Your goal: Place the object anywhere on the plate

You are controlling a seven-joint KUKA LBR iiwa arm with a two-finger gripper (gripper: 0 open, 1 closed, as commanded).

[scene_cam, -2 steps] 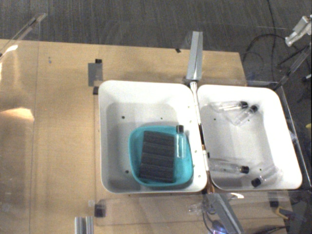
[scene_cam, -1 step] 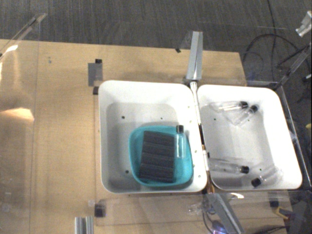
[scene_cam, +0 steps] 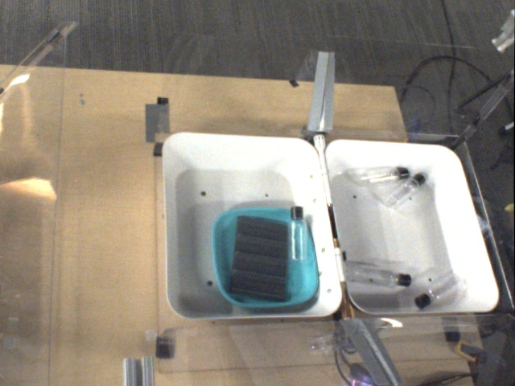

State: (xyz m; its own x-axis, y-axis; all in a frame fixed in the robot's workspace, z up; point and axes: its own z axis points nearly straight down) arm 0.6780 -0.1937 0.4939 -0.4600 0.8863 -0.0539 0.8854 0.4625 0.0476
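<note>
Two white bins sit side by side on the bench (scene_cam: 96, 240). In the left bin (scene_cam: 193, 175), a teal plate (scene_cam: 306, 276) carries a black ridged block (scene_cam: 259, 257) and one clear vial (scene_cam: 298, 236). Four vials, faint against white, lie in the right bin (scene_cam: 475, 240).

Clear vial (scene_cam: 299, 236) blends into plate (scene_cam: 225, 252); bin vials (scene_cam: 386, 278) faint, outlines unclear.
</note>
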